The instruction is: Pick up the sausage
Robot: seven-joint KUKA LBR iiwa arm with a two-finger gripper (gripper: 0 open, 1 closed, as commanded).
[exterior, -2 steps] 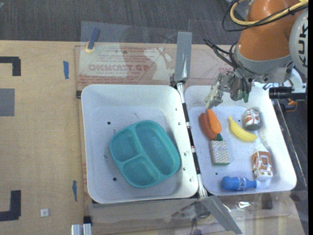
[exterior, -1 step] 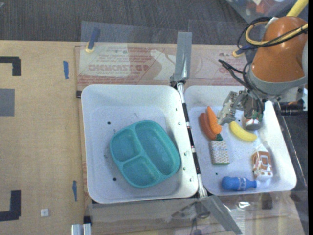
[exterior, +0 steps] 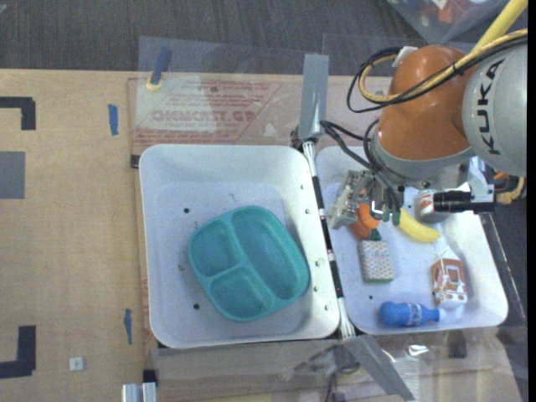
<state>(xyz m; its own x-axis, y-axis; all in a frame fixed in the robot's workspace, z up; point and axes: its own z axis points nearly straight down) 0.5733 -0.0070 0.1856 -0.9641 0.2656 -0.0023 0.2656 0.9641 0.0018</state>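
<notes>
Two white bins side by side on the desk (exterior: 67, 224). In the left bin (exterior: 167, 174), a teal divided tray (exterior: 247, 262), lying at a slant.

Over the right bin (exterior: 490, 296), near its left wall, the arm (exterior: 423, 107) reaching in from the right, jaws pointing down at the bin's upper left part. Open or closed: cannot tell, with wrist and cables in the way. Nothing seen held.

Just below the jaws, a small orange piece (exterior: 366, 224), possibly the sausage, though too small to be sure. Beside it to the right, a banana (exterior: 419, 227). Just under the orange piece, a speckled pack (exterior: 377, 260). Further right, a carton (exterior: 448, 281). Near the front wall, a blue bottle (exterior: 408, 313) on its side.
</notes>
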